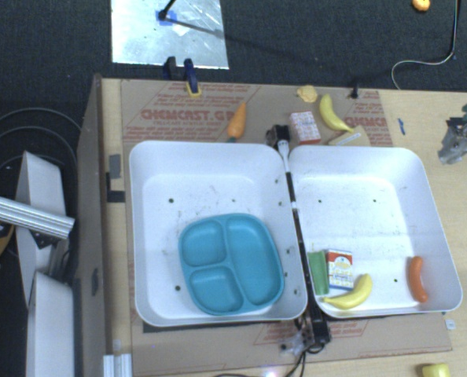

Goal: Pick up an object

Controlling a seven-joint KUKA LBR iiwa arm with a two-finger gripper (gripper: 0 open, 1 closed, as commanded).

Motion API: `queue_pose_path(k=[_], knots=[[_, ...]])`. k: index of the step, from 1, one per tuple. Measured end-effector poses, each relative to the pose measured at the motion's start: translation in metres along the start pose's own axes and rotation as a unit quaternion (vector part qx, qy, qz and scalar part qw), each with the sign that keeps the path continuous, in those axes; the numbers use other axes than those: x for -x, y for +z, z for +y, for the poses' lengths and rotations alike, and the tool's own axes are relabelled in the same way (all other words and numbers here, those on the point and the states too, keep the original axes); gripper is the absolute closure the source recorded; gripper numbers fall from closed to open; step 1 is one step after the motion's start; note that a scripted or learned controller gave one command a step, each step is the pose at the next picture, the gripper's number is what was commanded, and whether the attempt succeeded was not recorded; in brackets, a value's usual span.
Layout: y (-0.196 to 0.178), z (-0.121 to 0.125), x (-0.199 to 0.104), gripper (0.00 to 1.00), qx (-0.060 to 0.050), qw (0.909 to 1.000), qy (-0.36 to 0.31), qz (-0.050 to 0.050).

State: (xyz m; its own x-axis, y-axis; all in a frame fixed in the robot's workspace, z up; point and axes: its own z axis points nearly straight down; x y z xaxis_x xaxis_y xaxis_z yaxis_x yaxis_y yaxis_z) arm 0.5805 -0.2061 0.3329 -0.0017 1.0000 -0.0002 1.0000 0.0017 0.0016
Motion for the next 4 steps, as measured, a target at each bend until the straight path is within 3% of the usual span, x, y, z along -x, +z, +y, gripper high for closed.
queue_pose_path(k=[1, 2, 3, 4], knots=[[0.012, 0.019, 0.0, 1.0, 0.001, 1.0, -0.001, -0.001], [-0.005, -0.036, 0.001, 1.0, 0.0, 1.0, 0.001, 0.0], [0.056, -0.033, -0.011, 1.0, -0.002, 1.0, 0.0, 0.001], [-0.003, -0.022, -0.012, 1.0, 0.004, 1.0, -0.002, -0.001]])
